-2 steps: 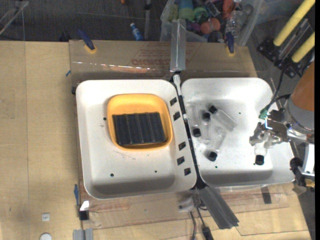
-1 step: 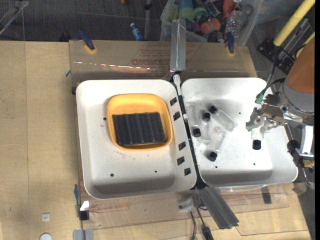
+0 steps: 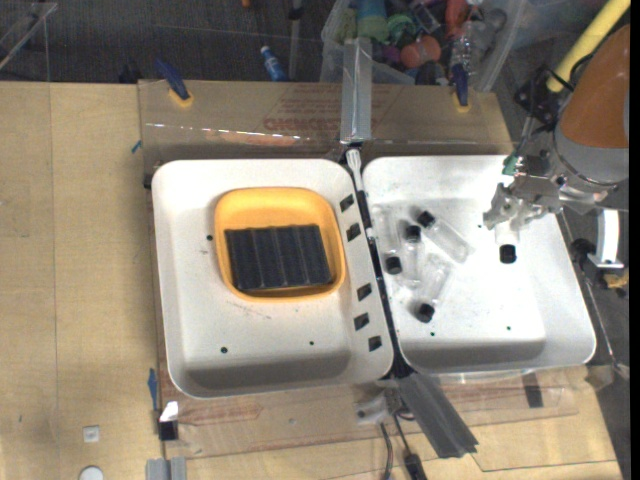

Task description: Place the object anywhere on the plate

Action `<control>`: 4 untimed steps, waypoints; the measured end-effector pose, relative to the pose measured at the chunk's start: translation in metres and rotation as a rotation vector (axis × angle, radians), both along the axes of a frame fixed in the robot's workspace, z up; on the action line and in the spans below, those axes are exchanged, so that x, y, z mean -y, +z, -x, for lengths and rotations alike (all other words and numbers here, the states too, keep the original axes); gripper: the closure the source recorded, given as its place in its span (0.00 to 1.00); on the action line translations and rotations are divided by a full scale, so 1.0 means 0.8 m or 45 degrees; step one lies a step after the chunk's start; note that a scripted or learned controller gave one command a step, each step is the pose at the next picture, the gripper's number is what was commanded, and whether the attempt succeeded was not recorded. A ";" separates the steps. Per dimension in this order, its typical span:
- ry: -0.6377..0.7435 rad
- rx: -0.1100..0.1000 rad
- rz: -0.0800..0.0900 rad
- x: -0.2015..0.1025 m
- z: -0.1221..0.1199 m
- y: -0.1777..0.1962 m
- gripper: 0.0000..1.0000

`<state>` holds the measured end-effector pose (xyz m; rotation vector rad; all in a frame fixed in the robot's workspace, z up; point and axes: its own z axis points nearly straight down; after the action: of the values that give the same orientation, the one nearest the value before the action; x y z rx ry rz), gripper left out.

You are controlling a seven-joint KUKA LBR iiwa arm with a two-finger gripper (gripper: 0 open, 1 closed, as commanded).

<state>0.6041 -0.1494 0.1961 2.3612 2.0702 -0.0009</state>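
A yellow plate [image 3: 272, 201] sits in the left bin [image 3: 190, 298], and a black ribbed rectangular piece [image 3: 277, 256] lies flat on it. In the right bin [image 3: 520, 318], several small clear bottles with black caps [image 3: 425, 253] lie jumbled near the divider. A single small black cap-like piece [image 3: 507, 254] rests apart from them toward the right. My gripper [image 3: 505, 215] hangs over the right bin's far right part, just above and behind that black piece. I see nothing held in it.
A row of black clips [image 3: 360, 268] runs along the ridge between the bins. A clear tub of colourful toys [image 3: 420, 13] stands behind the bench. The grey arm with its orange band [image 3: 600, 98] fills the right side.
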 end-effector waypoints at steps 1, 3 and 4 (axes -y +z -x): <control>0.071 0.001 0.000 -0.024 -0.050 0.006 1.00; 0.320 0.004 0.001 -0.054 -0.079 0.060 1.00; 0.389 0.004 0.002 -0.064 -0.079 0.076 1.00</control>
<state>0.6672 -0.0978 0.2570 2.0162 2.4027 0.0017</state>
